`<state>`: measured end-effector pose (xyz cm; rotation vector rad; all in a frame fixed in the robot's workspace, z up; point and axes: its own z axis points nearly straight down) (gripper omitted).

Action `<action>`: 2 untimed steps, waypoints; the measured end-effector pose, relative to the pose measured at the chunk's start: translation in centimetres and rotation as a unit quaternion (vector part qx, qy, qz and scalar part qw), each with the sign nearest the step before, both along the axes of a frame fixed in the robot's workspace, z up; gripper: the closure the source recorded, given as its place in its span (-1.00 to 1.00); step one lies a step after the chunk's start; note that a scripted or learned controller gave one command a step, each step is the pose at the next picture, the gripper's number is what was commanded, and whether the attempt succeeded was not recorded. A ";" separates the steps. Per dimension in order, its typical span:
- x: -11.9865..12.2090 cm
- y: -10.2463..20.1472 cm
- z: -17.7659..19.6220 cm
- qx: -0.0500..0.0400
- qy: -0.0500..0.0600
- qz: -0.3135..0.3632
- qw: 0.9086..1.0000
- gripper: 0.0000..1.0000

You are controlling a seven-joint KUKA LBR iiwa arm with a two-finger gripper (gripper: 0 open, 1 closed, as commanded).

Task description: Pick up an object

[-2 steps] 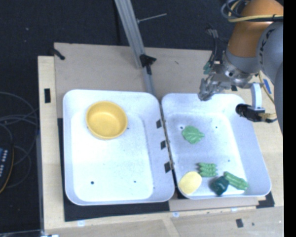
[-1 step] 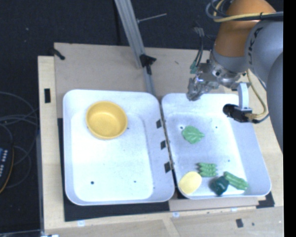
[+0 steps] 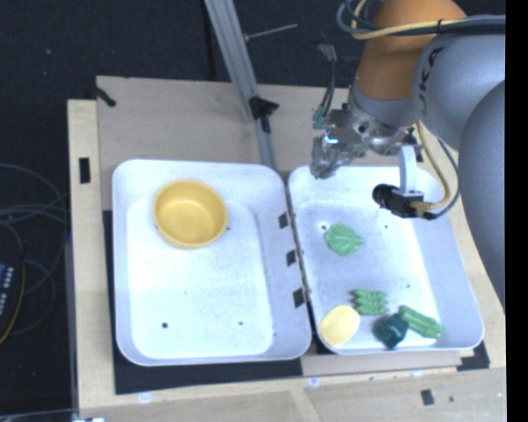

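— Gripper [image 3: 326, 167] hangs over the right bin's [image 3: 440, 236] far-left corner; I can't tell its state.
— And the pick?
— I see a green leaf [image 3: 343, 239] just below it, well apart.

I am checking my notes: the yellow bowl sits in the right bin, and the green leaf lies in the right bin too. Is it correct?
Not quite. The camera view shows the yellow bowl in the left bin; the green leaf does lie in the right bin.
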<state>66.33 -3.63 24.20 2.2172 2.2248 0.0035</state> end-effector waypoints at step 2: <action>0.4 8.9 -0.6 0.000 0.001 0.000 1.000 1.00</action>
